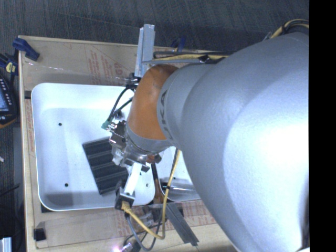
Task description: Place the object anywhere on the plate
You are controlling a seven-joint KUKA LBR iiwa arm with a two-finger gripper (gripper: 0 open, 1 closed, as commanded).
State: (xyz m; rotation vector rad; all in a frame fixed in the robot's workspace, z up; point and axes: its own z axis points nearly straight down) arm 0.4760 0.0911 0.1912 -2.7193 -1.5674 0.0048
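A wooden bench (pixel 79 62) with faint red print on its surface stands on a dark grey floor (pixel 105 9) that looks like carpet. A blue clamp (pixel 25 48) sits at the far left corner of the bench. At the left edge a dark device (pixel 5 96) with an orange rim is partly seen. The light is even.

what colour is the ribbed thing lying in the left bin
Dark grey to black, with raised ribs along its length; the ribbed object shows in the camera view.
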